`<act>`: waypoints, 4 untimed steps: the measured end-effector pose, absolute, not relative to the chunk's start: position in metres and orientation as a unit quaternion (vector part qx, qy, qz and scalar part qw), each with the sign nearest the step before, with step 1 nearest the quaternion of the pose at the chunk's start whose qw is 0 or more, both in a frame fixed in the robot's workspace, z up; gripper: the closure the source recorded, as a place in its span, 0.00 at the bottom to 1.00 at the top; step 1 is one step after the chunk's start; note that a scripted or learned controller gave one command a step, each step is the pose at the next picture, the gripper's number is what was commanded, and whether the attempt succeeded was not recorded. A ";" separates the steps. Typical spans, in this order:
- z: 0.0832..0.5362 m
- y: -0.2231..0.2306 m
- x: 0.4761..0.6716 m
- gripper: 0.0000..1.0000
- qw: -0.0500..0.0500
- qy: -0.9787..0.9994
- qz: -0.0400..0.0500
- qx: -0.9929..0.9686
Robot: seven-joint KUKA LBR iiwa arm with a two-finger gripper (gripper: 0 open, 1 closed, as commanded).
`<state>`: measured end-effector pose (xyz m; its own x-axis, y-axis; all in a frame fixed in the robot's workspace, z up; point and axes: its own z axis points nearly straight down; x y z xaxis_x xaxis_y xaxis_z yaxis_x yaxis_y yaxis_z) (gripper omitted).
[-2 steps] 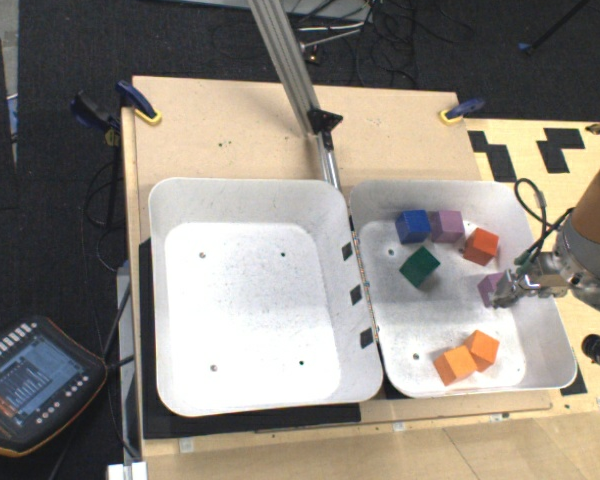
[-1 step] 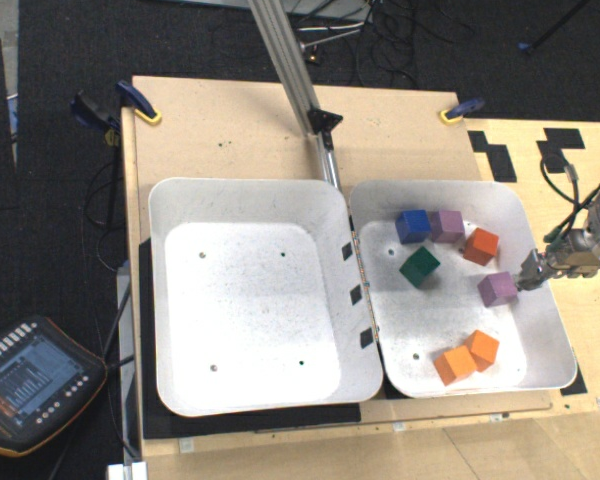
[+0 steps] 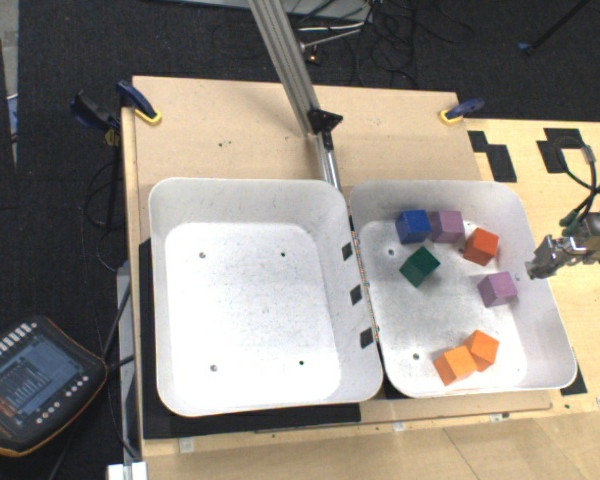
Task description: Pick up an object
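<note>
The right bin (image 3: 404, 380) holds several small cubes. A blue cube (image 3: 412, 225), a purple cube (image 3: 446, 226) and an orange cube (image 3: 481, 245) stand in a row near its far side. A dark green cube (image 3: 419, 266) lies just below the blue one. Another purple cube (image 3: 497, 288) sits toward the right wall. Two orange cubes (image 3: 457, 363) (image 3: 483, 348) touch each other near the front. My gripper (image 3: 546, 260) hangs at the bin's right rim, right of the lone purple cube and apart from every cube.
The left bin (image 3: 164, 206) lies beside the right one. A slanted metal pole (image 3: 288, 58) comes down from the top to the gap between the bins. Clamps (image 3: 138, 102) (image 3: 462, 110) grip the board's far corners. A teach pendant (image 3: 30, 380) lies at the lower left.
</note>
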<state>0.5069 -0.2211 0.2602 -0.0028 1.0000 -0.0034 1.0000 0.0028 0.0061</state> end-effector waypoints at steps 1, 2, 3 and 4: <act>0.260 -0.160 0.516 1.00 0.000 0.710 0.001 0.704; 0.261 -0.097 0.520 1.00 -0.001 0.710 0.001 0.704; 0.249 -0.035 0.518 1.00 -0.001 0.710 0.000 0.704; 0.250 0.011 0.514 1.00 -0.001 0.710 0.000 0.704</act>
<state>0.5145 0.0111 0.2498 -0.0084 1.0000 0.0019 1.0000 0.0084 -0.0007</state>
